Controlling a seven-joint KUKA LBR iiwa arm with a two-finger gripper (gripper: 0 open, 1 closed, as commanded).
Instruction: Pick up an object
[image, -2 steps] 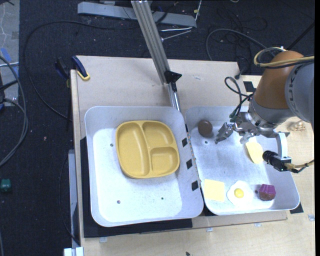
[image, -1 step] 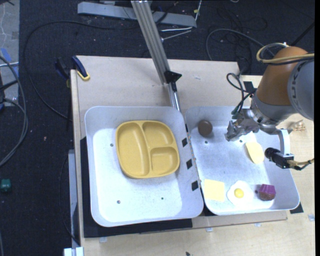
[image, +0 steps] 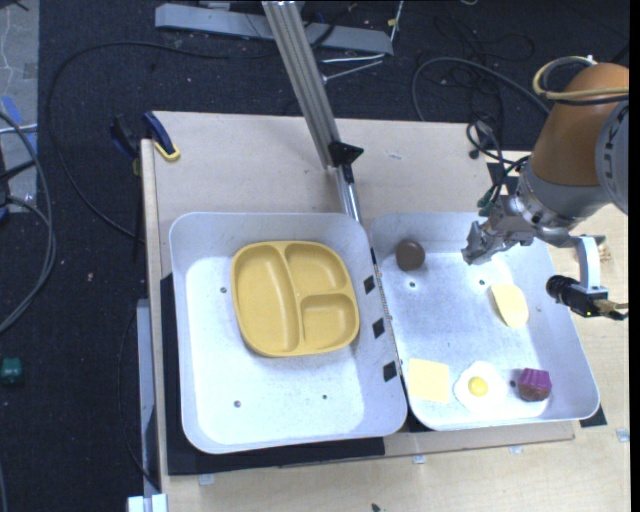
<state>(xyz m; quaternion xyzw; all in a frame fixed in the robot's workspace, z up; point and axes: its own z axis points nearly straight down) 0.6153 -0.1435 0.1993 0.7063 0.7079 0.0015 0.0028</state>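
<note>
The gripper (image: 480, 246) hangs low over the upper part of the right bin (image: 440, 300). Whether the fingers are spread or closed cannot be told at this size, and nothing shows between them.

Any piece of toy food could serve as the object. Nearest, just below and to the right of the fingers, lies a pale yellow wedge (image: 510, 304). A brown ball (image: 410, 255) sits a little way off to their left, near the bin's inner wall. Well below them, along the bin's lower edge, are a flat yellow slice (image: 430, 380), a fried egg (image: 478, 385) and a purple piece (image: 533, 384).

The gripper stands between the ball and the wedge, over bare floor, so a straight descent would probably close on nothing. The ball could roll off if nudged, and the wedge lies flat, so the fingers might slide over it or push it aside.

The left bin (image: 200, 300), further left, holds a yellow divided plate (image: 296, 298).
</note>
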